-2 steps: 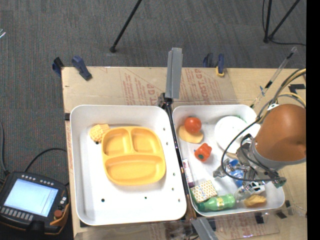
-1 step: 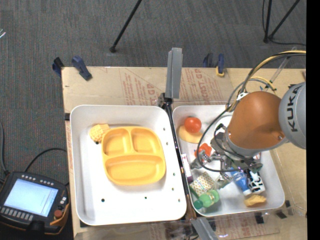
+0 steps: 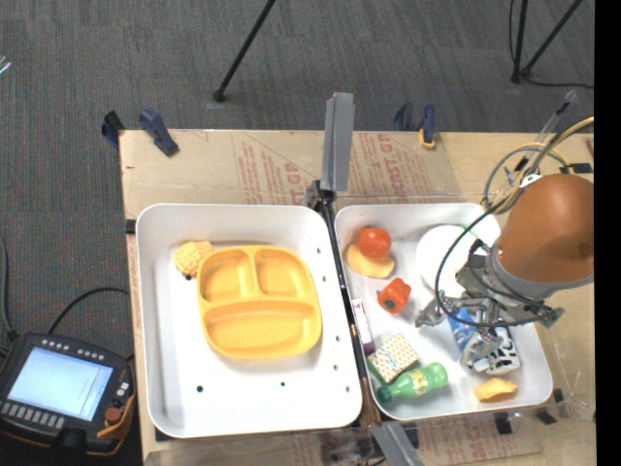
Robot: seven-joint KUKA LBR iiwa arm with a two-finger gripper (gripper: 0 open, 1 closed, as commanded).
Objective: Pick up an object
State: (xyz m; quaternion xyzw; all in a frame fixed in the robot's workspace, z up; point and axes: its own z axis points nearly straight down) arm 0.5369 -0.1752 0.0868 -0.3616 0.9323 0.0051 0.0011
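Objects for picking are gathered in the right bin [image 3: 539, 377], lower right of the frame, so that is where the arm is lowered. Going from the left, a teach pendant [image 3: 63, 388] is seen at the lower left corner, off the bench. The left bin [image 3: 170, 396] is occupied by a yellow divided tray [image 3: 259, 300], with a small yellow corn-like toy [image 3: 191, 256] touching its upper left edge; nothing there is being approached.

Across the divider, a red tomato-like toy [image 3: 375, 241] is stacked on a yellow wedge [image 3: 368, 261], with a small red-orange pepper [image 3: 394, 295] just below. A patterned box [image 3: 393, 357] and a green bottle [image 3: 415, 382] lie side by side near the bin's lower wall. A white round plate [image 3: 439, 250] is partly covered by the arm.

The gripper [image 3: 482, 338] is held low over a blue-and-white packet [image 3: 485, 343], placed directly above it, probably as the chosen target. Whether its fingers are spread or closed, and whether anything is gripped, cannot be told, since the orange wrist band and cables mask them. A small orange piece [image 3: 496, 389] lies just below the packet. The pick is judged not yet confirmed.
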